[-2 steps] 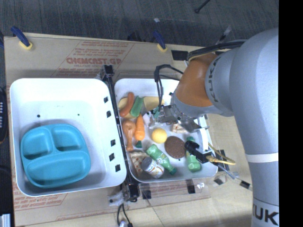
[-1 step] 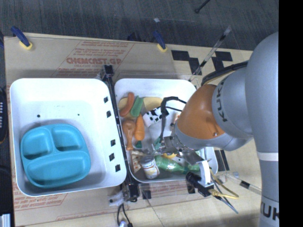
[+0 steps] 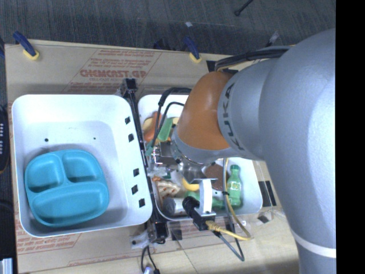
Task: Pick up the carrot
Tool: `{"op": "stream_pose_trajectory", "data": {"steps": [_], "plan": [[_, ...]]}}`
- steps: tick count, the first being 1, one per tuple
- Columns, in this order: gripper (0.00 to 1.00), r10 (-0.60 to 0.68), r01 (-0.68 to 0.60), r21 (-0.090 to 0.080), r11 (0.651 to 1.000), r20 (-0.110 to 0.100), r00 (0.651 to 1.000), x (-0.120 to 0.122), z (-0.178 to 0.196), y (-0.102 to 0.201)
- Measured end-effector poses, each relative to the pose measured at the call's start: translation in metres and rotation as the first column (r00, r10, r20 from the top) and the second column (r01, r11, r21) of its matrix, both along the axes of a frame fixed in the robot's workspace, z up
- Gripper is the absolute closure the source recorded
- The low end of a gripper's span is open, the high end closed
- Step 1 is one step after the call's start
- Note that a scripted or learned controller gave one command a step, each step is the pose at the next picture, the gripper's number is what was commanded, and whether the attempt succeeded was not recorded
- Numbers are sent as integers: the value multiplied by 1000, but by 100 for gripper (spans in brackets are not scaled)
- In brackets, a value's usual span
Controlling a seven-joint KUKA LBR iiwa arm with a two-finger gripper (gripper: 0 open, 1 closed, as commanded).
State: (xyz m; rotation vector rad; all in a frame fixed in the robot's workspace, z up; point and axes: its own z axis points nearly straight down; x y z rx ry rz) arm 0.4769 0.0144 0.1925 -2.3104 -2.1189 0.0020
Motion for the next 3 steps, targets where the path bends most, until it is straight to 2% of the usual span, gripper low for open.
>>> {"op": "stream_pose_trajectory", "data": {"steps": [1, 2, 3], "plan": [[100, 76, -76, -9, 997, 6, 997, 50, 85, -80], [0, 78, -78, -5, 997, 1, 997, 49, 82, -77], [0, 159, -159, -2, 987, -8, 987, 60, -5, -24]]}}
